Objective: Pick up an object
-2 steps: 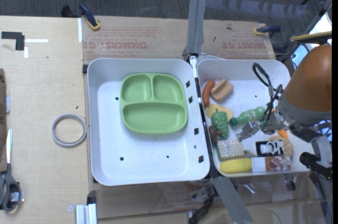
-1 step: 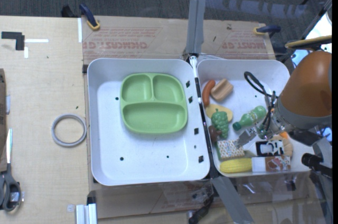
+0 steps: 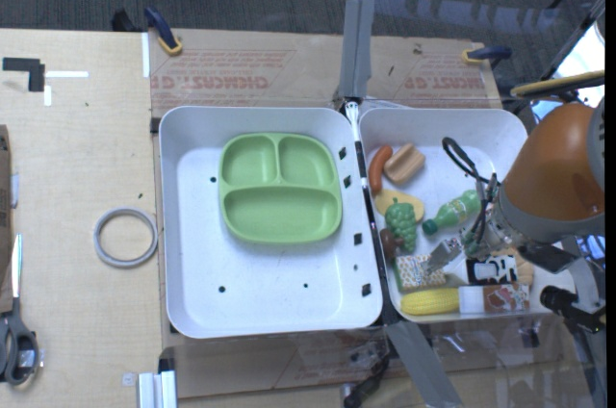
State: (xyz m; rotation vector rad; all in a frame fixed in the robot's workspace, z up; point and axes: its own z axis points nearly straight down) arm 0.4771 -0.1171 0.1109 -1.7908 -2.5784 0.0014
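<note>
My gripper (image 3: 445, 254) hangs low in the right bin (image 3: 438, 119), at the end of the grey arm with its orange band (image 3: 558, 170). It is among several toy foods: a green bottle (image 3: 452, 212) just above it, a speckled box (image 3: 416, 271) just below-left, and a yellow corn cob (image 3: 429, 302) by the front wall. A bunch of green grapes (image 3: 402, 223) lies to its left. Farther back are an orange sausage (image 3: 378, 167) and a bread roll (image 3: 404, 164). Nothing visibly sits in the gripper.
The left bin (image 3: 183, 204) holds a green divided plate (image 3: 281, 188). A black cable loops over the right bin's back. Small packets (image 3: 496, 286) lie under the arm at the front right. A tape ring (image 3: 125, 236) and scissors (image 3: 17, 339) lie on the bench at left.
</note>
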